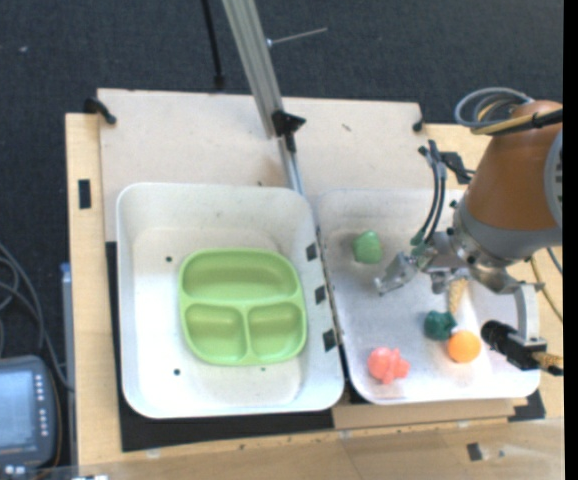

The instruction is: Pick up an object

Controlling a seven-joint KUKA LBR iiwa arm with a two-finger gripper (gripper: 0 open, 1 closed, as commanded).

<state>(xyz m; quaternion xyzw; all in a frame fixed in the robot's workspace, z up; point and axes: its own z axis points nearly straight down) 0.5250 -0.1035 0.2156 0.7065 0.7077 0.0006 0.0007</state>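
Hand (401, 273) over right bin (354, 373), w/ nothing in it, can't tell how wide; green ball (367, 247) just beside it prob rolls off if nudged

The tray (241, 306) is lime green, in the white left bin (144, 238). In the white right bin (354, 368), right of the tray, lie a light green ball (367, 247), a dark green toy (438, 324), an orange ball (463, 347) and a coral-pink toy (388, 365). The table (184, 133) is pale tan. The arm (514, 183) is orange above grey.
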